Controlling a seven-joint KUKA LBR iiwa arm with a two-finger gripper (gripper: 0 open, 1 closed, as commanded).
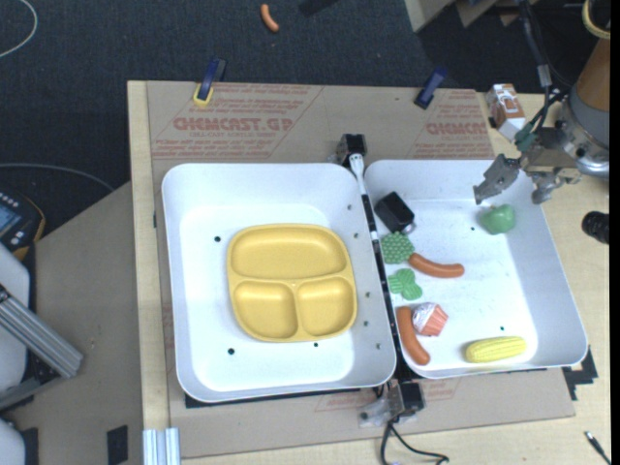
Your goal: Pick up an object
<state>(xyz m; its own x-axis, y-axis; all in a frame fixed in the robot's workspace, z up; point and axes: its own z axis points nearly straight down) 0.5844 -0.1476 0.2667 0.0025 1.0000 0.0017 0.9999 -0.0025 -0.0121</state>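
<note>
My gripper (515, 186) hangs over the back right part of the right bin (552, 260), its two fingers spread open with nothing between them. Just in front of it in the view lies a small green rounded object (499, 220) on the bin floor. Along that bin's left side lie a black block (394, 211), two green leafy pieces (397, 248) (404, 284), an orange sausage (436, 267), a second sausage (412, 335) and a red-and-white piece (429, 318). A yellow corn cob (496, 349) rests near the front edge.
The left bin (189, 260) holds a yellow divided plate (291, 281). A small box (503, 105) sits on the bench behind the right bin. Clamps (206, 83) (430, 89) grip the board's back edge.
</note>
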